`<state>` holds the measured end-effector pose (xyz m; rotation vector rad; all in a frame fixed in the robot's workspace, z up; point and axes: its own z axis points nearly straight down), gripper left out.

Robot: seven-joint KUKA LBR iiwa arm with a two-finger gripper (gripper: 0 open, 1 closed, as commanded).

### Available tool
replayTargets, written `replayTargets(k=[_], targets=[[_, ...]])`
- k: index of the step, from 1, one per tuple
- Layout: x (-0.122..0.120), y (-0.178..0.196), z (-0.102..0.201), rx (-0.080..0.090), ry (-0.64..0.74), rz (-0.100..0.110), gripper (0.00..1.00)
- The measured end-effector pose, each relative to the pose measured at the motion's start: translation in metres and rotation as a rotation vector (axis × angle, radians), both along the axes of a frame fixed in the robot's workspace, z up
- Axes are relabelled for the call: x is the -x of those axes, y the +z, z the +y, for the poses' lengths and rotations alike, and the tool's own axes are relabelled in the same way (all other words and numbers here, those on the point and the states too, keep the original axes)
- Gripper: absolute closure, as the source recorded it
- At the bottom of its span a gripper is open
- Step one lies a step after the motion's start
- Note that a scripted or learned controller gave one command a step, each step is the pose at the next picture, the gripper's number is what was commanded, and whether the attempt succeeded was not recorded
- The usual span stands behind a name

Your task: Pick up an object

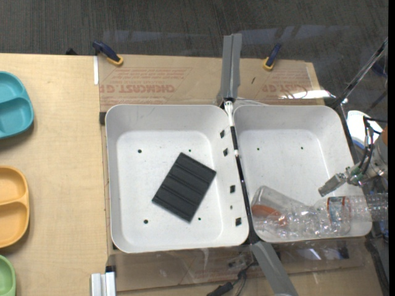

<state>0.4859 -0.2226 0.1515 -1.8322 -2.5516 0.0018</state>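
Observation:
A black ribbed rectangular pad (pixel 184 186) lies flat and askew in the middle of the left bin (pixel 123 134). A clear plastic bottle (pixel 302 217) with an orange-red label patch lies on its side along the near wall of the right bin (pixel 290 128). My gripper (pixel 338 184) reaches in from the right edge, low over the right bin's near right corner. It hangs just above the bottle's right end. Cables and wrist parts crowd behind it, and nothing is seen held in it.
Brown cardboard (pixel 185 82) lies under the bins, held by blue-and-yellow clamps (pixel 108 53). A grey divider bar (pixel 231 66) runs between the bins. Teal (pixel 12 106), orange (pixel 11 205) and green (pixel 5 276) trays sit at the far left on the wooden bench.

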Motion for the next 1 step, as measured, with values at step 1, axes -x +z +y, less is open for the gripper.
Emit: replayTargets(k=[1], targets=[[-0.0469,-0.0583,0.0549,-0.002,-0.030,0.005,0.00]])
